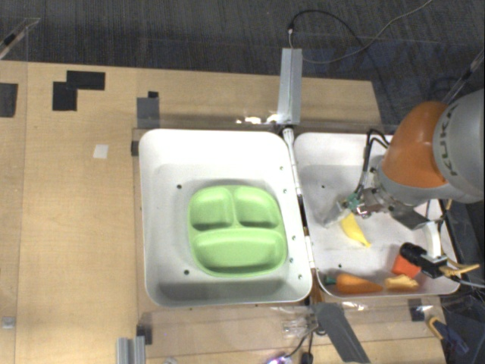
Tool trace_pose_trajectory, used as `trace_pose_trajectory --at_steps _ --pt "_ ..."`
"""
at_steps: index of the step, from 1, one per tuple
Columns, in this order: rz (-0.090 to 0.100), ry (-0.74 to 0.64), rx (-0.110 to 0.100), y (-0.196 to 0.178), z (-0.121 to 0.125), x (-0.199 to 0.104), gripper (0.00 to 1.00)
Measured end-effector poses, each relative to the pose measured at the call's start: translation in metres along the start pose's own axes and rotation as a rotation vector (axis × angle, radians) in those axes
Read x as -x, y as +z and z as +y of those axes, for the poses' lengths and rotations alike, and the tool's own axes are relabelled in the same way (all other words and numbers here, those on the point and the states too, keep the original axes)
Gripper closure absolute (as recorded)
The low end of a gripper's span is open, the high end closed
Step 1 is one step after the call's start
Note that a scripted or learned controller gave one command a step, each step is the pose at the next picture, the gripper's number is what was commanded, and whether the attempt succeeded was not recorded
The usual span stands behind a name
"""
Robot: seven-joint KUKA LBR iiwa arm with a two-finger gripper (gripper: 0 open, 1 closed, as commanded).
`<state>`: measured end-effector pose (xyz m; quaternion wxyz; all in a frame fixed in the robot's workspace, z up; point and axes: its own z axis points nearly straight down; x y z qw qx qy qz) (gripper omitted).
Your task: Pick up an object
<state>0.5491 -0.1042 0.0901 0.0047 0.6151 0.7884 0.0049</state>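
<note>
My gripper hangs low over the middle of the right bin, reaching in from the right under the orange-banded wrist. A yellow banana-shaped piece lies just below the gripper tip, close to it or touching it. A small green bit shows at the tip, too small to identify. An orange carrot lies along the bin's front wall. A red-orange piece and a small yellow piece sit near the front right corner.
The left bin holds a green divided tray in its middle. A metal post stands behind the wall shared by the two bins. The arm's body covers the right bin's right side.
</note>
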Motion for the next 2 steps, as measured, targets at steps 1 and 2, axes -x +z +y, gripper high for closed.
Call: trace_pose_trajectory --at_steps 1,2 --pt "0.001 -0.001 0.003 -0.011 0.002 -0.001 1.0" --pt "0.002 -0.047 -0.012 -0.094 0.052 -0.066 1.0"
